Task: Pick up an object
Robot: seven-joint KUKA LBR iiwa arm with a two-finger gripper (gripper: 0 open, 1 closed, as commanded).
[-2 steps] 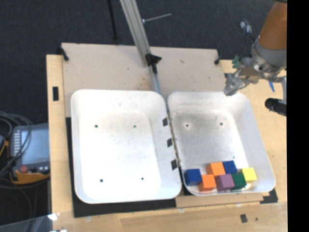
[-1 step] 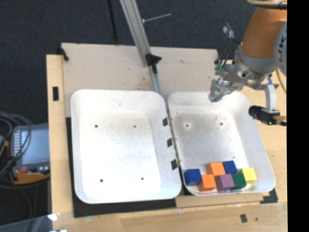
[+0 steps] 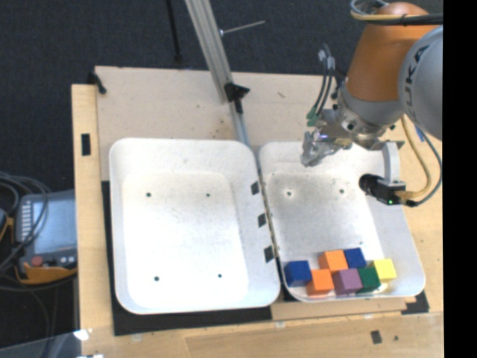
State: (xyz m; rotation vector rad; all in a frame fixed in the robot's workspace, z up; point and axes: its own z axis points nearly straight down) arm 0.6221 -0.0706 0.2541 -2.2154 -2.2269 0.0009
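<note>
Two shallow white plastic bins sit side by side on the bench: the left bin (image 3: pixel 186 222) and the right bin (image 3: pixel 328 207). The grey arm with the orange band (image 3: pixel 387 58) enters from 3 o'clock. Its two-finger gripper (image 3: pixel 317 151) hangs over the 12 o'clock edge of the right bin; whether it is open or shut cannot be told, and no object is visible in it.

Seven small cubes are clustered at the 6 o'clock end of the right bin, most of them touching:
- two blue cubes, one at the cluster's 9 o'clock side (image 3: pixel 297 272), one at 12 o'clock (image 3: pixel 355 257)
- two orange cubes (image 3: pixel 335 259) (image 3: pixel 321 280)
- one purple cube (image 3: pixel 346 280)
- one green cube (image 3: pixel 369 277)
- one yellow cube (image 3: pixel 384 268)

The gripper is well apart from the cluster.
</note>
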